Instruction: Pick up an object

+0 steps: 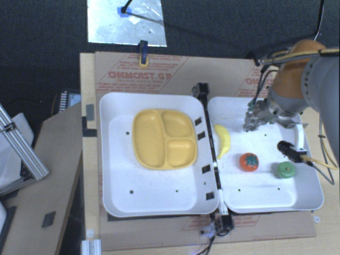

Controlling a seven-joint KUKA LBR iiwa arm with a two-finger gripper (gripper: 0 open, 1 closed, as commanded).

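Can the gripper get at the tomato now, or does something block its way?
Probably yes. The gripper hangs over the right bin, and the tomato lies open, apart from the banana.

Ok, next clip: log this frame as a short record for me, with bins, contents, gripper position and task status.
left bin: holds a yellow divided plate, lying flat
right bin: holds a banana, a red tomato-like toy and a green round toy
banana position: at the right bin's left edge, beside the divider
gripper: over the right bin's upper part, apart from all three items
fingers: cannot tell
task status: nothing seen between the fingers; no object lifted yet
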